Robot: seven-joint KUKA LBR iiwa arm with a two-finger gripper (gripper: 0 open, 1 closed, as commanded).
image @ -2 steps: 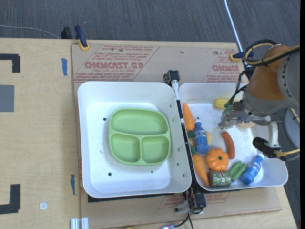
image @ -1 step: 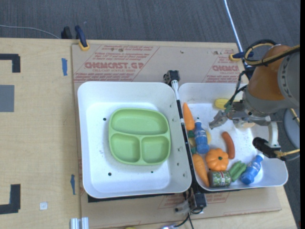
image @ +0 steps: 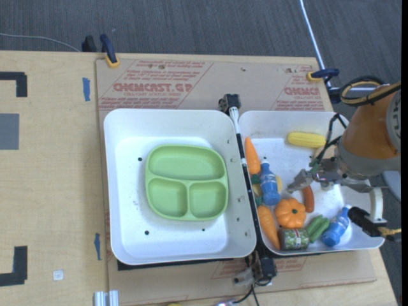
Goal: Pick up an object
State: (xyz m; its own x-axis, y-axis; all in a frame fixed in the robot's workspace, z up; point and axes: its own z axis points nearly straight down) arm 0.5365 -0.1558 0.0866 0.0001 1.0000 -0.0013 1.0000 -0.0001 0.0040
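The right bin [image: 280, 139] holds several toy foods. A yellow corn cob [image: 306, 139] lies at the back and an orange carrot [image: 252, 157] lies along the left wall. A blue bottle [image: 269, 185] stands beside the carrot. An orange pumpkin [image: 291, 213], a second carrot [image: 268, 227], a green can [image: 294, 239], a green vegetable [image: 317, 225] and another blue bottle [image: 335, 230] crowd the front. My gripper [image: 305, 180] hangs low over the bin's middle, just above a small red sausage [image: 309, 199]. It looks open, with nothing between its fingers.
The left bin [image: 127, 171] carries a green divided plate [image: 187, 182]. A black clamp [image: 229, 102] sits at the back between the bins. The arm's orange band [image: 373, 129] hangs over the right bin's right rim.
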